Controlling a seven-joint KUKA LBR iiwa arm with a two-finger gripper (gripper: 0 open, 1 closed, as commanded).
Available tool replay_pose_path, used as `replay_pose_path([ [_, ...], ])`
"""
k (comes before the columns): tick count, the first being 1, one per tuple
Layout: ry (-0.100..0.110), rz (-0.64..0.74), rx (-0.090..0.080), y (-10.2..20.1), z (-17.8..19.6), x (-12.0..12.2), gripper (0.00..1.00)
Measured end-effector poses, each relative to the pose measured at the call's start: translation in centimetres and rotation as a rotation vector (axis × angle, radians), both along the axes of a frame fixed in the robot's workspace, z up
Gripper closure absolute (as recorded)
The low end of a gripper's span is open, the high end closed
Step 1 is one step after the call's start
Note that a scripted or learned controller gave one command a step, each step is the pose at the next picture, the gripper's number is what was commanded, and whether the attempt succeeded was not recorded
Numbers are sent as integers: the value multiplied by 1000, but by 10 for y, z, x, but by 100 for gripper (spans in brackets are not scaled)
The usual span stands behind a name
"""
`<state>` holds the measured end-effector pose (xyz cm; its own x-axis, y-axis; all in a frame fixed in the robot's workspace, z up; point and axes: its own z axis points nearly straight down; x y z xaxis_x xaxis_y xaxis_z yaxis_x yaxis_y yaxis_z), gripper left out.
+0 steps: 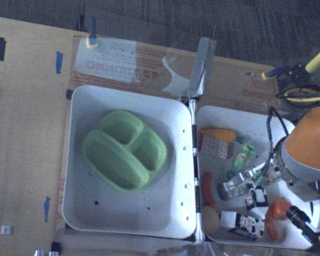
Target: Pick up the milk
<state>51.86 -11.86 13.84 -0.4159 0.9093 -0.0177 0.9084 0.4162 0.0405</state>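
We see the milk (248,224), a small white carton with black patches, lying near the right bin's (262,243) front edge, while whether the end effector (246,181) is open we cannot tell

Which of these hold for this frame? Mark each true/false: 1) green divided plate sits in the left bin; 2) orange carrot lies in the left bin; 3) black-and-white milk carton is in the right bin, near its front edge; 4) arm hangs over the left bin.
1) The green divided plastic plate sits in the left white bin. True.
2) The orange carrot lies in the left bin. False: it lies in the right white bin, near the back.
3) The black-and-white milk carton is in the right bin, near its front edge. True.
4) The grey arm with the orange band hangs over the left bin. False: it is over the right bin.
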Motion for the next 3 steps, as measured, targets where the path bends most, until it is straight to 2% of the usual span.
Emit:
replay_pose_path([
  [1,39,-89,-1,-59,-53,37,0],
  [2,40,-17,-1,-34,-52,6,0],
  [3,40,-126,0,-85,-11,45,0],
])
